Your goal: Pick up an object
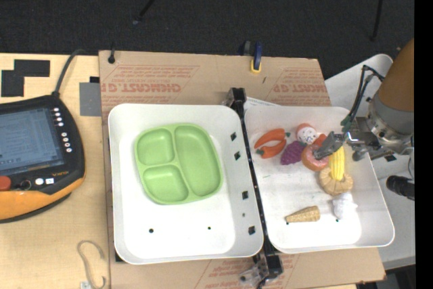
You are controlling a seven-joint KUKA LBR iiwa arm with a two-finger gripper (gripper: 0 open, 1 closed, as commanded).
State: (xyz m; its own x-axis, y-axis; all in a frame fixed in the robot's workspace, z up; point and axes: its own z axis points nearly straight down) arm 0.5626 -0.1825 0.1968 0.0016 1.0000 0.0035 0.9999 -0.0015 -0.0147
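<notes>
The right bin (369, 230) holds several toy foods. An orange-red piece (270, 141), purple grapes (292, 153), a small white and red piece (306, 134) and a pink donut (312, 160) lie in its far half. A yellow corn cob (337, 163) rests on a tan round piece (336, 183). Nearer the front lie an ice cream cone (302, 215) and a small white piece (342, 205). My gripper (342, 140) reaches in from the right and sits low over the far end of the corn cob, beside the donut. Nothing is visibly lifted.
The left bin (128, 227) carries a green divided plate (178, 163). A black divider (248, 179) runs between the bins. A tablet-like pendant (34, 152) lies on the bench at the left. Cardboard (203, 81) lines the bench behind the bins.
</notes>
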